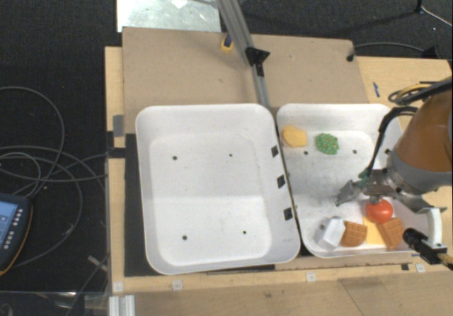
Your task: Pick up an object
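Observation:
The right bin [311,187] holds several small objects. A red tomato-like ball [380,210] lies near its front right, and my gripper [369,190] hangs directly over its far side. An orange-brown wedge [354,234] and a second orange piece [391,231] lie in front of the ball, with a white-grey object [329,232] to their left. Toward the back of the bin sit a yellow lump [294,137] and a green knobbly ball [326,143]. The wrist hides the gripper's tips.
The left bin [212,187] sits beside the right one, their walls touching along a clipped seam [281,180]. A grey pole [237,24] slants in from the top toward the seam. The arm's orange band [428,141] overhangs the right bin's right edge.

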Action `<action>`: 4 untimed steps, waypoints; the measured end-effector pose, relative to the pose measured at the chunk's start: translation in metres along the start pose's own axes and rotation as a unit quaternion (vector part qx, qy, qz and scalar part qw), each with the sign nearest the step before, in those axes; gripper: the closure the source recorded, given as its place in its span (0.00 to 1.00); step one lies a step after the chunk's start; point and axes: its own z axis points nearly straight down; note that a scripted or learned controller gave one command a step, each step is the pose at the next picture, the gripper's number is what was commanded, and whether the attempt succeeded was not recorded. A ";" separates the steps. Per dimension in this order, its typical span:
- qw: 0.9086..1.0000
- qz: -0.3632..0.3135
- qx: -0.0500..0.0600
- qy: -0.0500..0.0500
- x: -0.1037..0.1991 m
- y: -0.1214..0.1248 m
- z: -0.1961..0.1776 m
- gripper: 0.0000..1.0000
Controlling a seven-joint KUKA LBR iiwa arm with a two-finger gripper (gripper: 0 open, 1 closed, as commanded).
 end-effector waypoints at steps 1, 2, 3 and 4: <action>1.000 0.000 -0.003 -0.001 -0.001 0.001 -0.013 1.00; 1.000 -0.002 -0.005 -0.002 0.002 -0.005 -0.063 1.00; 1.000 -0.003 -0.005 -0.002 0.006 -0.008 -0.107 1.00; 1.000 -0.003 -0.006 -0.002 0.005 -0.006 -0.161 1.00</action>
